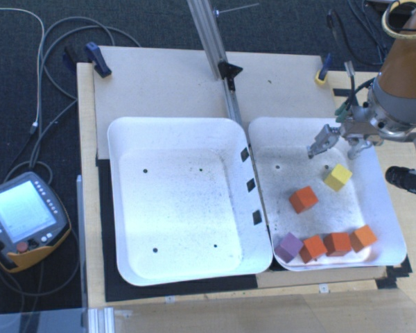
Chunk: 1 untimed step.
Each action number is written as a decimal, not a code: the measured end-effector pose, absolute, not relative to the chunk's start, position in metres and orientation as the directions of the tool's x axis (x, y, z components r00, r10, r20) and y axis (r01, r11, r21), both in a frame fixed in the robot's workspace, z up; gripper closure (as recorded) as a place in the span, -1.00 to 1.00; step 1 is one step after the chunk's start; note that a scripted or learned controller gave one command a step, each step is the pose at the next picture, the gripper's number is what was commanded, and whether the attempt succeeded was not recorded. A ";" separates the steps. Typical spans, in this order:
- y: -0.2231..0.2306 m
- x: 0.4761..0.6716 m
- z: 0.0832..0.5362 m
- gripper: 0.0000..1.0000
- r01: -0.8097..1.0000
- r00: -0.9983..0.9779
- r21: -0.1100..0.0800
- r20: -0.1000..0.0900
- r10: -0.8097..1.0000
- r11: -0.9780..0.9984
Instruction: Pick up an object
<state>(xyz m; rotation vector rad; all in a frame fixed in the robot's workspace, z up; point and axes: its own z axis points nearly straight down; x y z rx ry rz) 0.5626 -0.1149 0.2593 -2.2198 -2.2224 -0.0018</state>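
Legible text: none | Labels, brands, numbers, signs: none readable | Teach pendant (22,220) at left of bench: screen lit, its contents and key markings too small and blurred to read

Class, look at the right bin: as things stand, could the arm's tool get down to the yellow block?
Probably yes. The tool hangs just above the yellow block, which sits apart from the orange block and the row of blocks along the bin's near wall, with nothing lying over it.

Bench (159,82): wooden, under me.
Bins: left bin (125,186) beyond my fingers, right bin (388,207) beneath them.
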 end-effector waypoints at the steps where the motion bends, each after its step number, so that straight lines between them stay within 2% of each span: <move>1: -0.132 0.558 0.109 -1.00 1.000 0.001 -0.010 0.003 1.000 -0.001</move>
